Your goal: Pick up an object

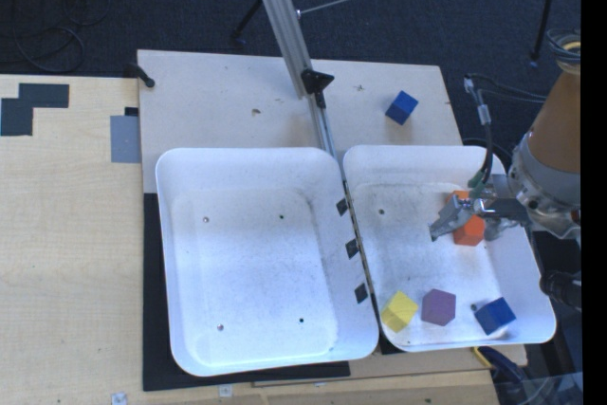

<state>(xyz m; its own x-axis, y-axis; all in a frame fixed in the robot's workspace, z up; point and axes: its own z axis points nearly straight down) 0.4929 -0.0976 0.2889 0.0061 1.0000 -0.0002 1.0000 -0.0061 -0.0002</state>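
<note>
The end effector (462, 221) hangs low over the right bin (417, 168), near that bin's right side, with the arm (560, 142) coming in from the right edge. An orange block (469, 232) sits right at the grey fingers (444, 225), partly covered by them, with a small orange patch also showing just above them. The fingers lie against the block, but whether they are spread, pressed together or pinching it cannot be told from this slanted view.

Below the end effector, along the bin's near wall, three more blocks rest on the bin floor: a yellow block (399, 310) down and to the left, a purple block (438, 306) touching or just beside it, and a blue block (494, 315) almost straight down, near the bin's lower right corner.

Above and to the left of the end effector, outside the bins, a second blue block (401, 106) lies on the tabletop (218, 100). Far to the left is the left bin (247, 261). A grey metal post (285, 24) slants up from the gap between the two bins, up and to the left of the end effector.
</note>
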